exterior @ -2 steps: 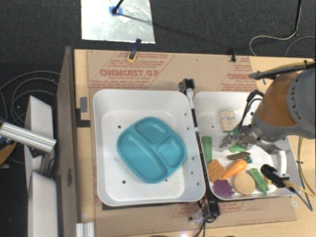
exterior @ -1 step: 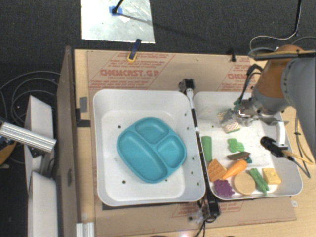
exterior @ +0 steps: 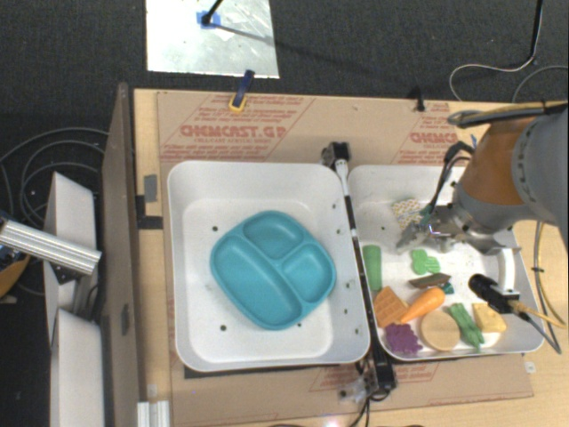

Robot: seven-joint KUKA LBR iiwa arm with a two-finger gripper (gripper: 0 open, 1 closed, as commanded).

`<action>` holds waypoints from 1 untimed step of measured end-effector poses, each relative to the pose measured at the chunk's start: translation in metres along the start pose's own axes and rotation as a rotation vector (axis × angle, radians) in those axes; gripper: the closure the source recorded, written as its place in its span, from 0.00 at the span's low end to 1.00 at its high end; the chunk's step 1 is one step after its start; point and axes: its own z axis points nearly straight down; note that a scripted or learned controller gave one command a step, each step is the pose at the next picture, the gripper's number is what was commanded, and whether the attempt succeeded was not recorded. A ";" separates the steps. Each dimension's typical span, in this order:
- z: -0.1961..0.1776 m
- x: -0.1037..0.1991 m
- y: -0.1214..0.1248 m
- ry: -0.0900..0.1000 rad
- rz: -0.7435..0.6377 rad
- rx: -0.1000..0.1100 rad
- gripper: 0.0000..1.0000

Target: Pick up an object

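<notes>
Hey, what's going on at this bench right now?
A grey robot arm reaches in from the right, with its pincer low over the right bin, near the back. Toy food lies clustered at that bin's front: a carrot, purple grapes, a green piece. The left bin holds a teal divided plate. Nothing looks lifted yet.

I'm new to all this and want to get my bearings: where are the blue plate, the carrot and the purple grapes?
blue plate (exterior: 272,269), camera view, its centre ridge.
carrot (exterior: 425,303), camera view, mid-body.
purple grapes (exterior: 401,338), camera view, middle of bunch.
</notes>
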 end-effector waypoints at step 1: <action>-0.011 0.000 0.003 -0.001 -0.003 -0.006 1.00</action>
